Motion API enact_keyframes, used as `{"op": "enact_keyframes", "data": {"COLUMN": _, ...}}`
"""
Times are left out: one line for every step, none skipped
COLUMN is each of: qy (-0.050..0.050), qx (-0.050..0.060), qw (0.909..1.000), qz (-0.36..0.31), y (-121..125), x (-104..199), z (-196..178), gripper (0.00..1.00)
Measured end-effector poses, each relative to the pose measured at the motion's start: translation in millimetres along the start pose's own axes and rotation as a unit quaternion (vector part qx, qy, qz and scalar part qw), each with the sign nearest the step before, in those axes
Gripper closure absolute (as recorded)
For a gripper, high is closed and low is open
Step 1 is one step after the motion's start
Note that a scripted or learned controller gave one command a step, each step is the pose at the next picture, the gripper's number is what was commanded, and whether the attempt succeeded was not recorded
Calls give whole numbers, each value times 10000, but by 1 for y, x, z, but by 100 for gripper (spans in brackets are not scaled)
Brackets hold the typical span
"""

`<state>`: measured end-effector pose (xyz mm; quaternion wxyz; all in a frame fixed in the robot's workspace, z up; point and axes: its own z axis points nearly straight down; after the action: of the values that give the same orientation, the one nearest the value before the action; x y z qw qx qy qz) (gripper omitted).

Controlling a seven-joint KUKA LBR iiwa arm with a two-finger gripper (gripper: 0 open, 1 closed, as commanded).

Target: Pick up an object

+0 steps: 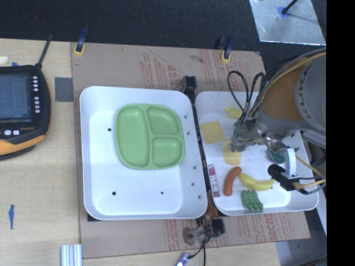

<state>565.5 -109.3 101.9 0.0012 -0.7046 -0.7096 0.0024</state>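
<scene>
The hand (239, 143) is low in the right bin (299, 206), over a pale yellow piece (232, 157); whether it is open or closed cannot be told, perhaps because cables hide it; nothing is visibly lifted, so the pick seems undone. Just beyond lie a sausage (231, 180) and banana (256, 182).

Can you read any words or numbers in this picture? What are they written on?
None that can be read for sure.
Cardboard sheet under the bins: rows of red printing, too blurred to read.
Handheld controller at the left: a lit screen and buttons, too small to read.
Small packet at the right bin's left edge: red and white marking, too small to read.
</scene>
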Motion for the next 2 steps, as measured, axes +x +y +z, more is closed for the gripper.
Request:
{"op": "enact_keyframes", "data": {"qy": -2, "qx": 1, "qw": 10000, "qz": -2, "y": 0, "x": 0, "z": 0, "gripper": 0}}
{"op": "enact_keyframes", "data": {"qy": 5, "qx": 0, "qw": 10000, "qz": 12, "y": -4, "x": -11, "z": 10, "gripper": 0}}
